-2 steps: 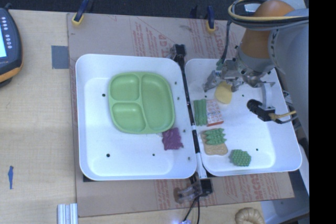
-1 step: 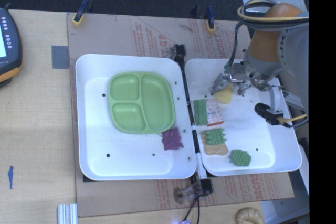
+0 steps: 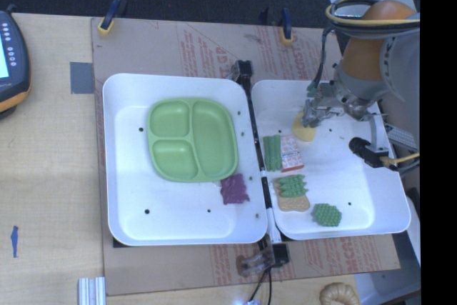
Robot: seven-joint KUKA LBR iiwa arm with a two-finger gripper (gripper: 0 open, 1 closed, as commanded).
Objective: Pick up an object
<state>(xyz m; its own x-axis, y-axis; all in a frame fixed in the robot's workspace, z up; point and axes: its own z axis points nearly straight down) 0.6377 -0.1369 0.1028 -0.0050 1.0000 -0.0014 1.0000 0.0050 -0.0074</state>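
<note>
My gripper [image 3: 311, 118] hangs over the back of the right bin [image 3: 385, 214], right above a small pale yellow object [image 3: 305, 131] that pokes out beneath it. In the same bin lie a green ribbed strip [image 3: 272, 152], a small white and red packet [image 3: 290, 151], a tan piece with a green top [image 3: 292, 193] and a green knobbly lump [image 3: 326, 214]. The left bin [image 3: 121, 175] holds a green divided plate [image 3: 193, 138] and a purple toy [image 3: 233, 189] at the plate's lower right corner.
A black clamp [image 3: 243, 71] sits at the back where the two bins meet. A handheld pendant [image 3: 10, 61] lies at the bench's left edge. A black cable fitting [image 3: 365, 151] hangs off the arm over the right bin.
</note>
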